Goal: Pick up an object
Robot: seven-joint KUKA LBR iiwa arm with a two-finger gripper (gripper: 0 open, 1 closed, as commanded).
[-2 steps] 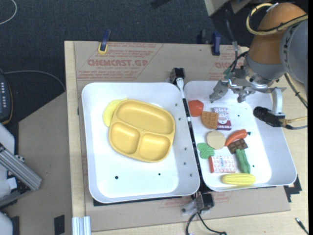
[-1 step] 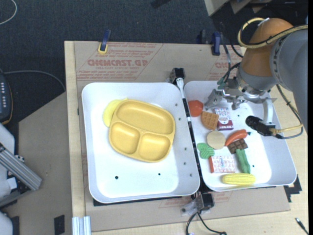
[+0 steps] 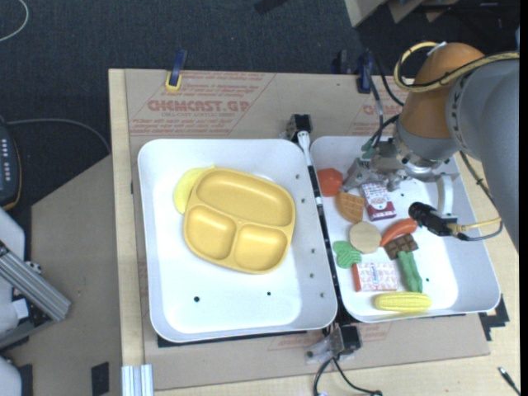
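Observation:
The right bin holds several toy foods: a red piece, an orange waffle-like piece, a red-and-white packet, a cream disc, a green leafy piece, a second red-and-white packet, a yellow corn cob, a green stick and a red-brown piece. My gripper hangs low over the back of this bin, just above the first packet and to the right of the red piece. Nothing is seen held in it.
The left bin carries a yellow divided tray lying over a yellow disc. A black clip sits where the two bins meet at the back. The arm's orange band and cables overhang the right bin's far side.

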